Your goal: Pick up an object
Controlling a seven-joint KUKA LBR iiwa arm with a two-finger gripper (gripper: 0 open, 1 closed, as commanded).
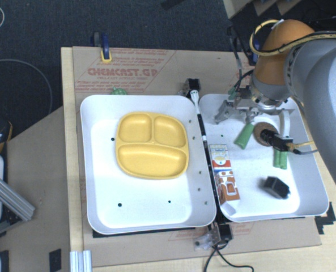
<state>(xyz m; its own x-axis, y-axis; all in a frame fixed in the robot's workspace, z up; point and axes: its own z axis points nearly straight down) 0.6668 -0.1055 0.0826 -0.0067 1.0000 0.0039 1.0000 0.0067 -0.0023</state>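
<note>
- Gripper (239, 107): low over the far end of the right bin (303, 205), below the orange wrist band; open or closed cannot be told.
- Green cylinder (244, 135): tilted, just beside the gripper, on the bin floor.
- Second green piece (280, 159): near the right wall.
- Black block (276, 187): near the front right corner.
- Printed carton (223, 172): flat along the right bin's left wall.
- Yellow divided plate (152, 145): lying in the left bin (100, 208).
- Table (71, 95): brown board under both bins.
</note>
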